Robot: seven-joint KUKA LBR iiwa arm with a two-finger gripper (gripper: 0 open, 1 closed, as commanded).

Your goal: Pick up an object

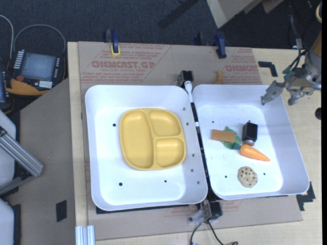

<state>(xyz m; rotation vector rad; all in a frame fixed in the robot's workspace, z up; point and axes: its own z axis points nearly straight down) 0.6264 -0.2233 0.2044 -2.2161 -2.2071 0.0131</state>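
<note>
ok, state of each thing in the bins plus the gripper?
gripper: jaws open, nothing between them, over the right bin's far right corner
yellow divided plate: flat in the left bin, compartments bare
carrot: lying on its side
black block: beside the carrot
brown slab: lying flat
cookie: flat, apart from the others

Yellow divided plate (pixel 152 138) in left white bin (pixel 102 188); pendant (pixel 37 68) off-bench.

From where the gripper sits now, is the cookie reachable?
Probably yes. The gripper hangs open above the right bin's far corner, and the cookie lies alone with nothing over it.
</note>
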